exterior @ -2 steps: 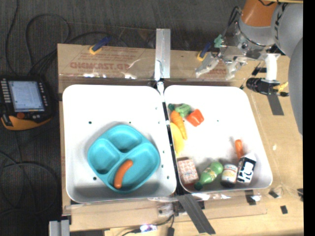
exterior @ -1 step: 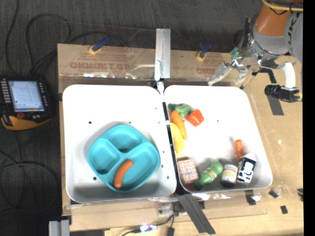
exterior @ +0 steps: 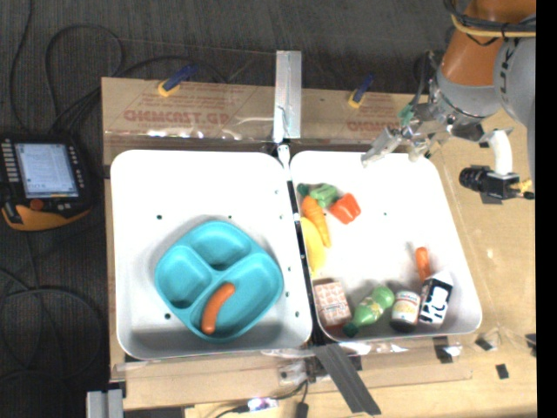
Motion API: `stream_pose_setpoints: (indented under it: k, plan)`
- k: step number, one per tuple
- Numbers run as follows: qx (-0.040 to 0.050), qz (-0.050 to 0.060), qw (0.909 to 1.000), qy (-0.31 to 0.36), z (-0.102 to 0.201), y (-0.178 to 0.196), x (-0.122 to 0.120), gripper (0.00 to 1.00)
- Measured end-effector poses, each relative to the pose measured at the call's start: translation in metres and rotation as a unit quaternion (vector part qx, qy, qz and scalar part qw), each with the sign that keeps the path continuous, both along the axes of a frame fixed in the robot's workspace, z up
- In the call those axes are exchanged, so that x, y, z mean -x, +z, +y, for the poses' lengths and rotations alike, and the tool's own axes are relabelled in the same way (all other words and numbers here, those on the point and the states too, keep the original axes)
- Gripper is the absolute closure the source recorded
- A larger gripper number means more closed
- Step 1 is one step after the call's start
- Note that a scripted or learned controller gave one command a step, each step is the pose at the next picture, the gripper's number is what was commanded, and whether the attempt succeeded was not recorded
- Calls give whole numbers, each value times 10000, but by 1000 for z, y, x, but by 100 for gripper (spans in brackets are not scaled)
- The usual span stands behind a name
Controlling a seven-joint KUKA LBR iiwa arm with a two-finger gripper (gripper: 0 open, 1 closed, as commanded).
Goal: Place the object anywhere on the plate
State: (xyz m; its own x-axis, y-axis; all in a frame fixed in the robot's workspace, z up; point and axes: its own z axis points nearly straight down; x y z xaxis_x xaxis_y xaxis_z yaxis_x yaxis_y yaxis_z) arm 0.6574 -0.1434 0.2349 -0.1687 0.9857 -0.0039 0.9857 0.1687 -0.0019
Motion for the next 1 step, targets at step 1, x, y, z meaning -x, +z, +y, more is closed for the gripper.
stream_pose_setpoints:
  k: [1]
  plan:
    - [3, -11, 9985, 541, -52, 39, -11, 0]
